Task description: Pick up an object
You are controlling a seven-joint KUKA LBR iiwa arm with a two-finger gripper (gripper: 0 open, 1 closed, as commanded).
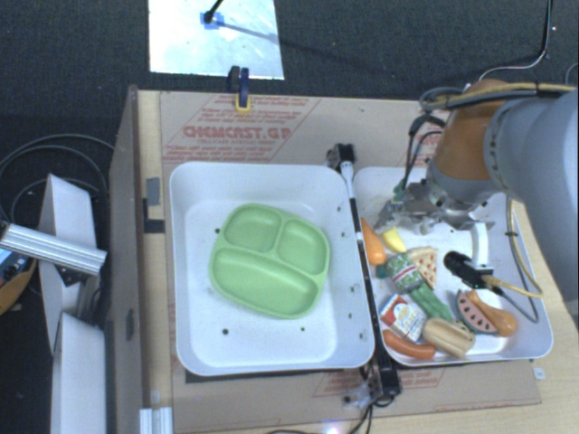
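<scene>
Left bin (194, 242): green tray (269, 259) only. Right bin (534, 328): toy food heap — carrot (373, 241), pizza slice (418, 265), hot dog (448, 335), watermelon slice (481, 313). Gripper (412, 208) low over right bin's far end, just above carrot; claw state unclear.

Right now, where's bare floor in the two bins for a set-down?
Left bin: bare white floor rings the green divided plate, widest along the near edge and near-left corner. Right bin: crowded; carrot, pizza slice, hot dog and watermelon slice fill its near half, with the arm over the far part.
</scene>
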